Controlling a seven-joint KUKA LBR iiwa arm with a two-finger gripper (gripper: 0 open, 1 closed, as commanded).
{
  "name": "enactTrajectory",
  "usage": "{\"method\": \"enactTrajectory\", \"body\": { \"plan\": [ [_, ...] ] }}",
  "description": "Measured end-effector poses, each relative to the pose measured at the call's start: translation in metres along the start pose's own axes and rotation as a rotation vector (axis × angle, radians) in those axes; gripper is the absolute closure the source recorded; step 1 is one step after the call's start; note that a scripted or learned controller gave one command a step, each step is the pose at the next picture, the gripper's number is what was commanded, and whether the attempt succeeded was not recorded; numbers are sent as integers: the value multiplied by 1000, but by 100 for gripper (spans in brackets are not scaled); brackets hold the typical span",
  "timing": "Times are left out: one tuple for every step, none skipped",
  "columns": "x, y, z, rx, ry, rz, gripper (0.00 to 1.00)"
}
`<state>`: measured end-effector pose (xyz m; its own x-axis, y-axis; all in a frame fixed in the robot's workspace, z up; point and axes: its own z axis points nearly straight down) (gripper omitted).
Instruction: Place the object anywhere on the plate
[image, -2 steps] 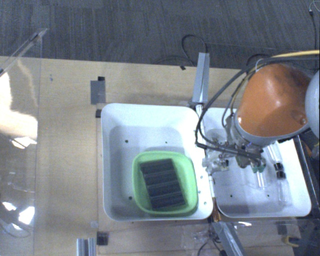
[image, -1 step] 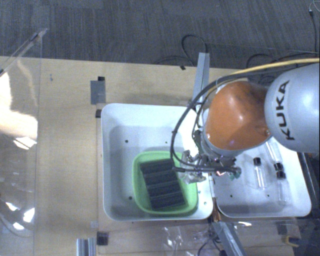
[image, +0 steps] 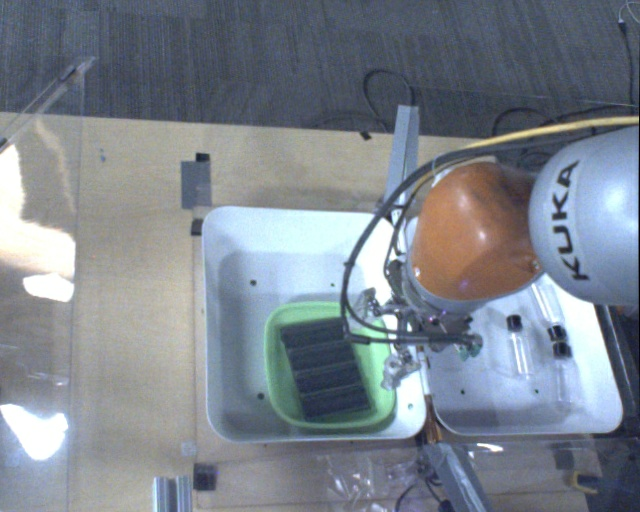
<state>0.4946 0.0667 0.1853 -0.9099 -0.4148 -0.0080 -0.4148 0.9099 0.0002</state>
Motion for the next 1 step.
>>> {"method": "enactTrajectory", "body": {
  "plan": [
    [-3, 0, -12, 1, -10, 2, 100]
  ]
}}
